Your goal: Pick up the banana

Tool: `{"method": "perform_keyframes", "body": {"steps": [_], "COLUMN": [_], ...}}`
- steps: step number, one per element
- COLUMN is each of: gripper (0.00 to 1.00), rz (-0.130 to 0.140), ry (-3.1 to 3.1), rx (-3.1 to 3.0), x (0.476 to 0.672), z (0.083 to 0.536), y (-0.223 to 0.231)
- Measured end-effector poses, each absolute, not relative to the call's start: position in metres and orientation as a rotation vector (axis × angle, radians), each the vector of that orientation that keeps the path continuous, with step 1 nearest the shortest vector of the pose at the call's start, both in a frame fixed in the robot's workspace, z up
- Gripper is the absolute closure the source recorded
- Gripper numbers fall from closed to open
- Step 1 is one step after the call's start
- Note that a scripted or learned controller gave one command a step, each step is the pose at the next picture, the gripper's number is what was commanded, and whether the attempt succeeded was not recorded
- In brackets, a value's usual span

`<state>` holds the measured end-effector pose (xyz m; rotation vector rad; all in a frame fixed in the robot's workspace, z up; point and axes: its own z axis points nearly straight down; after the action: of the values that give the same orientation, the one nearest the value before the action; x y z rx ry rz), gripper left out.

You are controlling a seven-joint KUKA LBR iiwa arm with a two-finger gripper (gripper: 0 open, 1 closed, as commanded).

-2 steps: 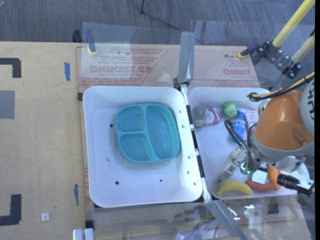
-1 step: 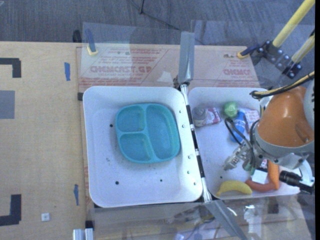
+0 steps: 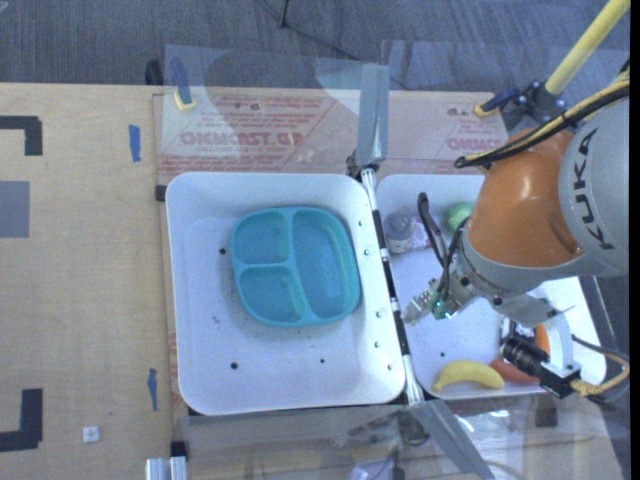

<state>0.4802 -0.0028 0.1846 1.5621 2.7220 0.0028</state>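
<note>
The yellow banana (image 3: 468,374) lies near the front edge of the right bin (image 3: 440,346), curving along its front wall. My gripper (image 3: 436,302) hangs over the middle of that bin, above and a little left of the banana, apart from it. The arm's orange band (image 3: 520,218) and grey wrist cover much of the bin's right half.
A teal divided plate (image 3: 296,265) sits in the left bin (image 3: 200,298). The right bin also holds a small grey cup (image 3: 400,231) at its far left, a green object (image 3: 459,213) beside the arm, and an orange-red item (image 3: 517,373) just right of the banana.
</note>
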Motion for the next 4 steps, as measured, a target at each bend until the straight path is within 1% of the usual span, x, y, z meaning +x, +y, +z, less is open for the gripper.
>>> {"method": "perform_keyframes", "body": {"steps": [1, 2, 3, 4], "gripper": [1.00, 1.00, 0.00, 0.00], "rz": [0.002, -0.001, -0.001, 0.000], "ry": [2.671, 2.316, 2.316, 2.314], "rx": [1.652, 2.122, 2.122, 2.124], "x": [0.479, 0.509, 0.509, 0.529], "z": [0.209, 0.207, 0.207, 0.225], "y": [0.077, 0.133, 0.134, 0.077]}}
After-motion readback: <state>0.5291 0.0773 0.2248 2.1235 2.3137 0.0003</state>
